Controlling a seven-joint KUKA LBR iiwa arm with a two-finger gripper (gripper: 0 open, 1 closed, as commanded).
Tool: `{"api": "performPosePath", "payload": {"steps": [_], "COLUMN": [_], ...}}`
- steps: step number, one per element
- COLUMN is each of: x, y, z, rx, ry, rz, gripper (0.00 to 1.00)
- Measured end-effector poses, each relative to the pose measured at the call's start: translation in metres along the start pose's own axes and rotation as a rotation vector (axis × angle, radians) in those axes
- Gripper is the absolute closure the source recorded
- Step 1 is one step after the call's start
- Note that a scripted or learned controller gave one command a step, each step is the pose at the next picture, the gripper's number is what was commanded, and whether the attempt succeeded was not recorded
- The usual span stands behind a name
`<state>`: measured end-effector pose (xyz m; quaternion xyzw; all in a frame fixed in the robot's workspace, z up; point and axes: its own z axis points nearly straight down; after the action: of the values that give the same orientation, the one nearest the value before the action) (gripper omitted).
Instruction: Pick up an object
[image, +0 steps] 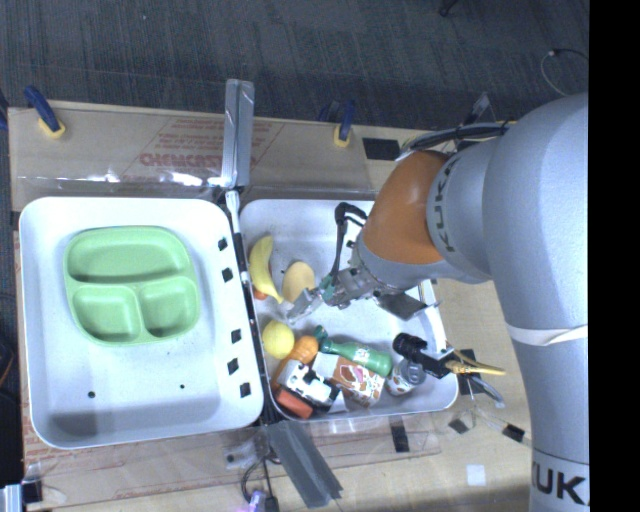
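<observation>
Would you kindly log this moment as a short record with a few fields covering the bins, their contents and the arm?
left bin: holds a green divided tray
right bin: holds a banana, a pale potato-like piece, a lemon, a green bottle and other small items packed along its near side
arm: reaches in from the right over the right bin
hand: low over the right bin, beside the pale piece
grasp: nothing visibly held
</observation>
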<state>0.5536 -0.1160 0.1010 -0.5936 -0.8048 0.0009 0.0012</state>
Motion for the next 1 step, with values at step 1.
{"api": "performPosePath", "payload": {"steps": [1], "x": [-0.0159], "y": [0.0346], "z": [0.0092], "rx": [-0.001], "ry": [0.000], "rz": [0.135], "gripper": [0.00]}}
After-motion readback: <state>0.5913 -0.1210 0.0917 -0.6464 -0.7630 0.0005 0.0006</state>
